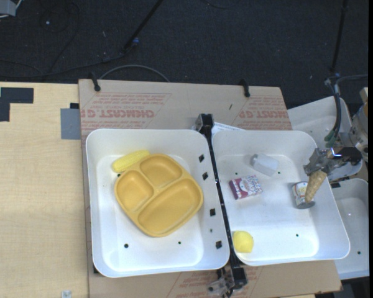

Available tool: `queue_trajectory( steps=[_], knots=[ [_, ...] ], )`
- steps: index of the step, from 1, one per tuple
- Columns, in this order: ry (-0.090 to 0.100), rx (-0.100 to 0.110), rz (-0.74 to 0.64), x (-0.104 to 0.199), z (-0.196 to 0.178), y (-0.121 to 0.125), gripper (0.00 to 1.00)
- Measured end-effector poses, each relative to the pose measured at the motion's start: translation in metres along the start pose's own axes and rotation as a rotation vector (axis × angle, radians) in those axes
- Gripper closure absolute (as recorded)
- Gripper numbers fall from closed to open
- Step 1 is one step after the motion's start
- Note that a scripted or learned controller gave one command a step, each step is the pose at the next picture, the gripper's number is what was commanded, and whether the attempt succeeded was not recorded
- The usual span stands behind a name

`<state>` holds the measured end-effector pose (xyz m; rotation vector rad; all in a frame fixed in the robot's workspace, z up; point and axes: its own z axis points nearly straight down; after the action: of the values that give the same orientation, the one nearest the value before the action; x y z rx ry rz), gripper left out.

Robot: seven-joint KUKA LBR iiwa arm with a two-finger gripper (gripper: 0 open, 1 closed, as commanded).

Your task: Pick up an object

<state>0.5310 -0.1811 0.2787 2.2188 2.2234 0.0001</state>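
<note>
Left bin (99, 228): yellow divided plate (158, 194). Right bin (326, 244): yellow ball (243, 241), small packet (245, 187), tool (320, 163) at right rim.

Two bins (99, 166), one yellow tray (158, 194), one ball (243, 241).

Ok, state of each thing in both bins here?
Yellow tray: flat, right side up, left bin.
Banana: lying beside the tray's rim.
Packet: lying flat, right bin.
Clear cup: on its side.
Ball: at the near wall.
Gripper: at right bin's edge.
</note>
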Motion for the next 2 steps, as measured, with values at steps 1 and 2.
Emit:
queue_trajectory(
  steps=[1,2],
  knots=[
    [0.001,0.002,-0.002,0.045,-0.001,0.018,1.00],
    [0.002,0.003,-0.003,0.106,0.004,0.032,1.00]
  ],
)
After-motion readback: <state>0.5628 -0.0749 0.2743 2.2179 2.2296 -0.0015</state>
